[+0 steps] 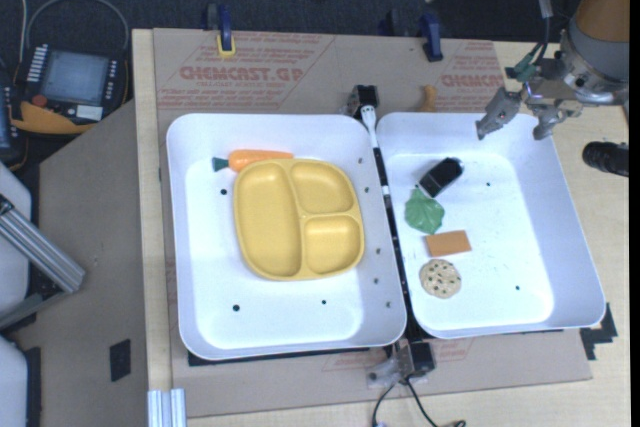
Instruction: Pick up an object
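I am working above a brown cardboard sheet [300, 65] that is lying under the left white bin [190, 245] and the right white bin [550, 245]. Two blue clamps are gripping its far edge: the first clamp [225, 30] at 11 o'clock and the second clamp [431, 35] at 1 o'clock. My teach pendant [72, 80] is resting at 10 o'clock. An aluminium profile [35, 245] is lying at 8 o'clock. A cable [400, 403] is trailing at 6 o'clock.

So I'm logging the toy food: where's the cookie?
The cookie lies in the right bin, near its front left, just below the orange cracker.
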### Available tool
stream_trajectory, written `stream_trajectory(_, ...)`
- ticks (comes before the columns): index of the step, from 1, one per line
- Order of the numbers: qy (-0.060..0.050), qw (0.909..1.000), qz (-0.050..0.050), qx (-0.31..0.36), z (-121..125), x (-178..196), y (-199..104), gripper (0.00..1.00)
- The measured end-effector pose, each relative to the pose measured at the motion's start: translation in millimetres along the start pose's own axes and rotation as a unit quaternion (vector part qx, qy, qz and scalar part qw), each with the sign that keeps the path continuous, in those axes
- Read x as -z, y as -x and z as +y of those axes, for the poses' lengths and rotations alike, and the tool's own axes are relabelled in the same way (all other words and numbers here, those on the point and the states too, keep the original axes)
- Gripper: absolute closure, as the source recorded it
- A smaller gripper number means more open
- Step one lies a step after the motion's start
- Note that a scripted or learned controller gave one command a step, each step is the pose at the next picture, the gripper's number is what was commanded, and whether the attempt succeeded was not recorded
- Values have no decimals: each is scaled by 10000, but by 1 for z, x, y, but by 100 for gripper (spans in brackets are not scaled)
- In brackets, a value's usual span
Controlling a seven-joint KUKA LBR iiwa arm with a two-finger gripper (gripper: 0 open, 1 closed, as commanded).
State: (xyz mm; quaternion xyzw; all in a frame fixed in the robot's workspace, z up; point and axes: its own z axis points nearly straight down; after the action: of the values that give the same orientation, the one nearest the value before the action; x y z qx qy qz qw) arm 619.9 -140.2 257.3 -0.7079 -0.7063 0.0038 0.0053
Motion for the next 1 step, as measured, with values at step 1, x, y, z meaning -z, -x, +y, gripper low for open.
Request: stream_trajectory(1, 60, 10000, -9, 12, 2, 7, 0, 0)
